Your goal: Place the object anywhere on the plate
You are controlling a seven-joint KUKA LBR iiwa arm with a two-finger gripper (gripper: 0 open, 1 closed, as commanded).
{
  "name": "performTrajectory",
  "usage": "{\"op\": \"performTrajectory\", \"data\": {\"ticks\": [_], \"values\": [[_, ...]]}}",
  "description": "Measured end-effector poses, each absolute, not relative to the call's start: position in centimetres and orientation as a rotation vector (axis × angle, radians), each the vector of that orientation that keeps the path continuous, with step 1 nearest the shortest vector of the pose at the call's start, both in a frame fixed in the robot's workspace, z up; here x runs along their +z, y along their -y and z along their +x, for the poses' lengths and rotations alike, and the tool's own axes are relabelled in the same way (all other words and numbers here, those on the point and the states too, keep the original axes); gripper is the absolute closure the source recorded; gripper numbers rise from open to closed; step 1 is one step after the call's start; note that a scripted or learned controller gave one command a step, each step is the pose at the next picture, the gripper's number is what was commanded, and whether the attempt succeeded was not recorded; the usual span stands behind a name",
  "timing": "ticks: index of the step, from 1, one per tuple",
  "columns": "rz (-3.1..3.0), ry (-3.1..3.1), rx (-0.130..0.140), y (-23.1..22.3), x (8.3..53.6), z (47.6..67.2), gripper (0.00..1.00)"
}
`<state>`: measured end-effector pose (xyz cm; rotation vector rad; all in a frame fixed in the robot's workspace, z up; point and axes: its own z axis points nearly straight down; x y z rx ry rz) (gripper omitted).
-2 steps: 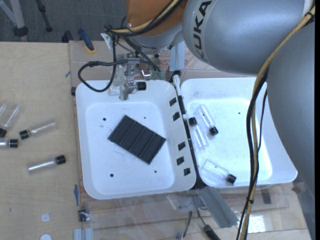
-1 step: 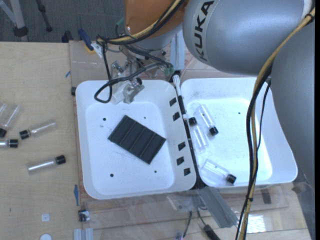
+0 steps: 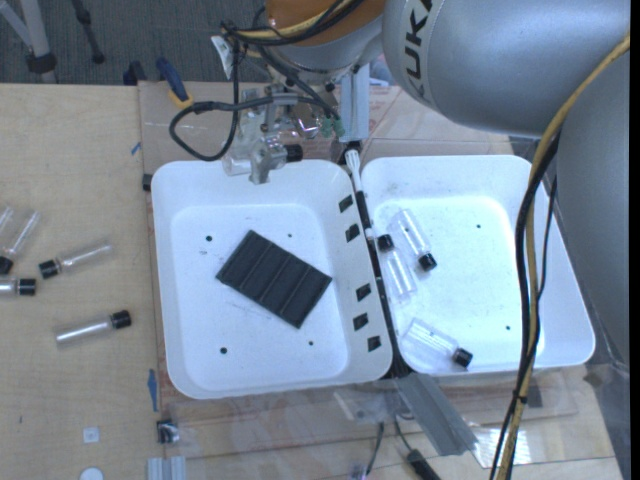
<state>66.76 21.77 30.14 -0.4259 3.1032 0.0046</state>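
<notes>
Clear vials (image 3: 412, 243) are lying in the right bin (image 3: 560, 298), lengthwise toward its near edge; the gripper (image 3: 262, 163), grip unreadable, is hovering over the left bin's (image 3: 180, 358) far rim, beyond the plate (image 3: 274, 278).

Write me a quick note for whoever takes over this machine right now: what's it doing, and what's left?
Tool: above the left bin's far rim, nothing visibly in it.
Dark ribbed plate: flat in the left bin, nothing on it.
Clear vials: several lying in the right bin; more on the bench to the left.
Done: nothing placed yet.
Left: pick up a vial and set it on the plate.
</notes>
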Motion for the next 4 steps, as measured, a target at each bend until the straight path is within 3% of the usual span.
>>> {"op": "performTrajectory", "data": {"ticks": [1,2,3,4], "values": [[0.025,-3.141,0.0,-22.4,27.6,66.7,1.0],[-0.539,-3.093,0.003,-22.6,19.0,65.8,1.0],[-1.366,-2.818,0.004,-22.6,27.0,66.7,1.0],[-1.706,-2.633,0.004,-21.7,22.2,66.7,1.0]]}}
